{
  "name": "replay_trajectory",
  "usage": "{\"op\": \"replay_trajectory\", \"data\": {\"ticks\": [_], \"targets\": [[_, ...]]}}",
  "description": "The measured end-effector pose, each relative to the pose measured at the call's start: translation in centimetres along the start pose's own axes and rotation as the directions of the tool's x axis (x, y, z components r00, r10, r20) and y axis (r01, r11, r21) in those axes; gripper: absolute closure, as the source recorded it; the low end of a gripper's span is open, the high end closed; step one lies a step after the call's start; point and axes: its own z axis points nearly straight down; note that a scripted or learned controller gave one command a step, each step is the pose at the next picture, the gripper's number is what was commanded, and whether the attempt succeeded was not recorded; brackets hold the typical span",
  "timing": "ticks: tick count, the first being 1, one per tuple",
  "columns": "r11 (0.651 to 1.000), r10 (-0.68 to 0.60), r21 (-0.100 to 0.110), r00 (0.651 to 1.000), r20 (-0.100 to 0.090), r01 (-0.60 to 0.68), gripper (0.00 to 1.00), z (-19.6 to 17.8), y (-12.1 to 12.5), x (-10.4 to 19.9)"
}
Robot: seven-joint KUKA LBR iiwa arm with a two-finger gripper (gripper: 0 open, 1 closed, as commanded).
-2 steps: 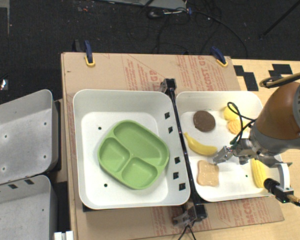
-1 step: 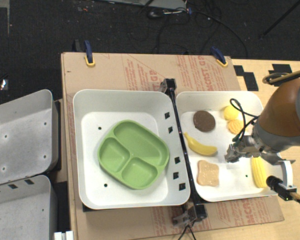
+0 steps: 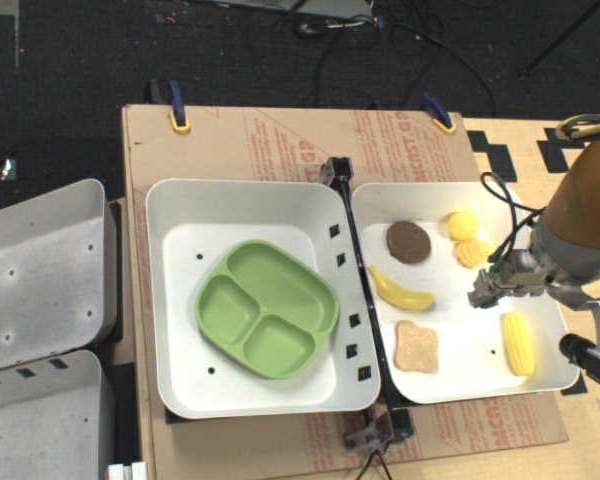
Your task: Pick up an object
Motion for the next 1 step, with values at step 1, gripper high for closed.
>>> {"op": "replay_trajectory", "data": {"ticks": [1], "targets": [[1.0,-0.001,-0.002,1.0,0.001,0.001,1.0,-6.36,0.21,-0.29]]}}
